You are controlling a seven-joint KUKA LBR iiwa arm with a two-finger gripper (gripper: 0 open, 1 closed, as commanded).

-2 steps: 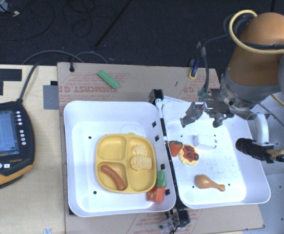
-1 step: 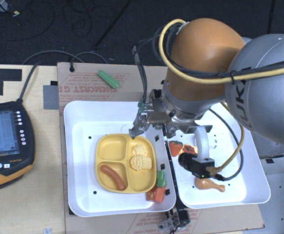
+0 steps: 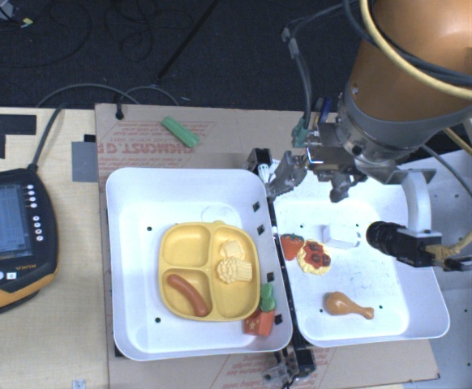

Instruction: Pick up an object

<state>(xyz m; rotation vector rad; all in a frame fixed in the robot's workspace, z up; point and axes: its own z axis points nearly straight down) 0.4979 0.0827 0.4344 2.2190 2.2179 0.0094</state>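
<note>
- The grey arm with its orange band [image 3: 418, 23] reaches in from the right, its gripper [image 3: 313, 175] hanging over the back edge of the right bin [image 3: 418, 318], near the seam between the 2 bins.
- 2 dark fingers [image 3: 285, 177] point down and stand apart with a gap between them; nothing sits between them.
- Loose in the right bin lie 4 small toys: a red strawberry-like piece [image 3: 291, 245] close to the left wall, a round yellow pastry with red topping [image 3: 314, 258] touching it, a small white block [image 3: 341, 235] just behind the pastry, and a tan drumstick [image 3: 349, 305] nearer the front, its thin end pointing right.
- The left bin [image 3: 130, 217] bears a yellow divided tray [image 3: 175, 254]. In its compartments rest a brown sausage [image 3: 188, 294], a yellow corn cob [image 3: 234, 271] and a pale yellow piece [image 3: 231, 250].
- A green-and-orange toy [image 3: 262, 314] sits against the tray's front right corner, by the bin wall.
- Behind the bins, a green block [image 3: 180, 131] lies on the cardboard [image 3: 220, 140]; an orange-edged handheld pendant [image 3: 9, 233] rests at the far left.
</note>
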